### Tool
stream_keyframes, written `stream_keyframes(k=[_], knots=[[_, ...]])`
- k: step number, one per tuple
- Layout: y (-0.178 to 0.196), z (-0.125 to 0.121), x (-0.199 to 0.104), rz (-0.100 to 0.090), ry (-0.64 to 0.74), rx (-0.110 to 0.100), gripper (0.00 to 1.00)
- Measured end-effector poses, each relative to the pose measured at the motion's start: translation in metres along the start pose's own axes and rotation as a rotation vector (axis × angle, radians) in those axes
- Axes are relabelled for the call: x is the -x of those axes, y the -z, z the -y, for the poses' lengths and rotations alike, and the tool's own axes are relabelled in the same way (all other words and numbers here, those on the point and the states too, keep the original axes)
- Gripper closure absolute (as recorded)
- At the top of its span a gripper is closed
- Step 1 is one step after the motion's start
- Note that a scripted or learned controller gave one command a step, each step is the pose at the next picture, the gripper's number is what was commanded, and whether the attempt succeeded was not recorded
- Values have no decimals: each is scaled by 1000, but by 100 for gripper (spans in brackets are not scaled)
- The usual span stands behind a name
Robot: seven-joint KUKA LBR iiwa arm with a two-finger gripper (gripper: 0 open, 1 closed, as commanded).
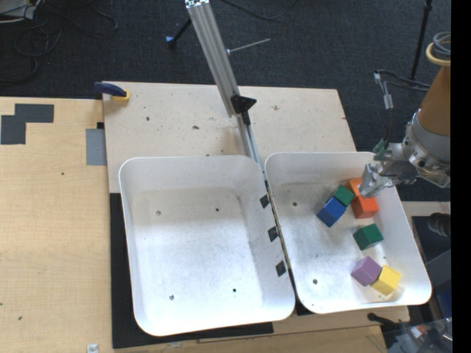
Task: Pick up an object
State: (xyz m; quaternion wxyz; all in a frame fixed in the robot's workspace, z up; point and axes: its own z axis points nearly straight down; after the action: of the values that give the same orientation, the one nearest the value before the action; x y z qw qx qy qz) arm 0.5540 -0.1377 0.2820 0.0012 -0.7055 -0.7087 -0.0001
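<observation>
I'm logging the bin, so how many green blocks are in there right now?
2, both in the right bin. One green block sits between the blue block and orange block, by the gripper. The other lies nearer the camera. Another could hide under the gripper.

— Where does your arm come in?

— From the right of the view. You'd find the orange band (pixel 441 98) high at that side, with the grey wrist (pixel 430 144) just below it.

— And your gripper?

— The gripper (pixel 370 184) reaches leftward and down from the wrist, its tip low. Whether it's parted or closed, you can't tell from this angle.
</observation>
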Motion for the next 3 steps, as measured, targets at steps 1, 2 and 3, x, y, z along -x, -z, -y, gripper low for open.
stream_keyframes(k=[1,2,3], knots=[[-15,-1,-57,-1,0,-3,100],[-19,-11,-118,0,1,-2,100],[-35,-26,-173,0,-1,-2,100]])
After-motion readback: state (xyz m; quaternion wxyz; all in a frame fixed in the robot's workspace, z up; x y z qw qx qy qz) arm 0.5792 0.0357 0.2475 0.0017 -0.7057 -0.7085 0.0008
